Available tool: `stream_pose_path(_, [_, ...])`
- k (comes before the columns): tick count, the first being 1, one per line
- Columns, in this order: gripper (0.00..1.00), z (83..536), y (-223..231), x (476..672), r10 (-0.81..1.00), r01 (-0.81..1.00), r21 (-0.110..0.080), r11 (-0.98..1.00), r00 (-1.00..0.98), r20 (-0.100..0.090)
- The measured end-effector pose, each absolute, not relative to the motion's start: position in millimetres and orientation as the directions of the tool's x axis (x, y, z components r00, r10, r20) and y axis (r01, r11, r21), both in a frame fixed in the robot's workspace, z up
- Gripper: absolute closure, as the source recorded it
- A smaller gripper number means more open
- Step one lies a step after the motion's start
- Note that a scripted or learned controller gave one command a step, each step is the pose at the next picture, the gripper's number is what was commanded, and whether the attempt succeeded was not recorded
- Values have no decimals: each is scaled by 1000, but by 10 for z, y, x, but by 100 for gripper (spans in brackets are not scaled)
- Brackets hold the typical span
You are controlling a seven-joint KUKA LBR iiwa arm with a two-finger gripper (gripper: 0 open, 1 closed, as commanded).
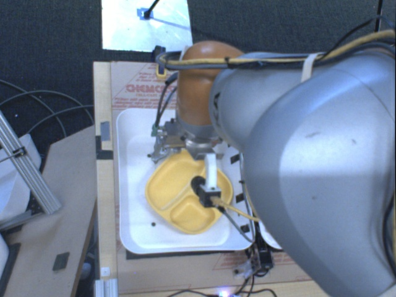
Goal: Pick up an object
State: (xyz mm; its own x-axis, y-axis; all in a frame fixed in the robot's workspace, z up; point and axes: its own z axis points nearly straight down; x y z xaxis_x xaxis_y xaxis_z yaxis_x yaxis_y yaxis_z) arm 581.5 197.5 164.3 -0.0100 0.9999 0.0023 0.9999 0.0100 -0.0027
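Observation:
A yellow divided plate [167, 193] lies in the left white bin [131, 228], around its middle. My gripper [175, 148] hangs low over the plate's far edge, under the orange wrist band [201, 85]. The wrist body hides the gripper's tips. The large grey arm [309, 166] reaches in from the right and covers the plate's right rim and nearly all of the right bin.
A tiny dark speck [153, 223] lies on the bin floor near the plate's front left. Cardboard with red lettering [139, 85] lies under the bins. A white sheet [145, 14] sits behind. A wooden side table [55, 228] and a metal rail [28, 166] stand at left.

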Motion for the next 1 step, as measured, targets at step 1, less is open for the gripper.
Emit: stream_pose_path(1, [100, 1796, 1929, 5832, 1000, 1000, 2, 10, -10, 1])
